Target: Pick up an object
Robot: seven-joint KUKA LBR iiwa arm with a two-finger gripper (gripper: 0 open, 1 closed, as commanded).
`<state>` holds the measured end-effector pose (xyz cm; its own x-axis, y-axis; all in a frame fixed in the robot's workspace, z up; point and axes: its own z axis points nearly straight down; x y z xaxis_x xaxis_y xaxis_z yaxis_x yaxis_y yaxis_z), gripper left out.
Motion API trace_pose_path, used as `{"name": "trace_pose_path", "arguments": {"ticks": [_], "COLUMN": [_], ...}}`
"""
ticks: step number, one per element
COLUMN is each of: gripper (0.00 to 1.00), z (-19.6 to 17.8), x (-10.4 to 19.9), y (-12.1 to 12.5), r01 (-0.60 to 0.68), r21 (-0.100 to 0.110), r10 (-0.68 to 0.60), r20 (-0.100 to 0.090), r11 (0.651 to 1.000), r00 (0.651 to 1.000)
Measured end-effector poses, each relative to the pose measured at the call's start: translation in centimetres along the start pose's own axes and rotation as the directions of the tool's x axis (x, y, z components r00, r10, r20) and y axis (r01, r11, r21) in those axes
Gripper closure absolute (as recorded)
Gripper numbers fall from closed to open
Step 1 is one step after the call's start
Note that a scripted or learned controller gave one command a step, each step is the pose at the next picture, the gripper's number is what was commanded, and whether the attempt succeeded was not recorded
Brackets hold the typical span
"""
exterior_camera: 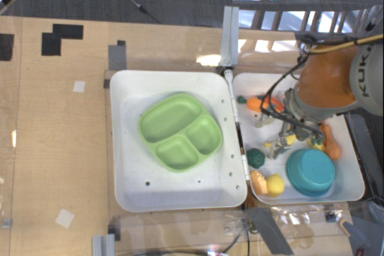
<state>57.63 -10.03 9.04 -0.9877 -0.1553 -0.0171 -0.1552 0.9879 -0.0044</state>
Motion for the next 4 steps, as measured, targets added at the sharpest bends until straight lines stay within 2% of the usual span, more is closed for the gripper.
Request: {"name": "trace_pose_path", "arguments": {"ticks": [1, 2, 3, 4], "gripper": [0.0, 0.0, 0.0, 0.0], "z": [0.2, -0.1, -0.2, -0.3], "x": [-5.7, 6.0, 6.4, 7.0], "y": [0.7, -3.1, 0.7, 2.3], "r01": [-0.127, -0.422, -0.419, -0.225], "r21": [-0.001, 0.003, 0.002, 0.002], "r10": [0.127, 0.422, 0.419, 0.225], "r20": [-0.01, -0.002, 0.005, 0.008], "r11": [0.992, 0.906, 0.908, 0.974], "r00": [0.992, 0.906, 0.908, 0.974]}}
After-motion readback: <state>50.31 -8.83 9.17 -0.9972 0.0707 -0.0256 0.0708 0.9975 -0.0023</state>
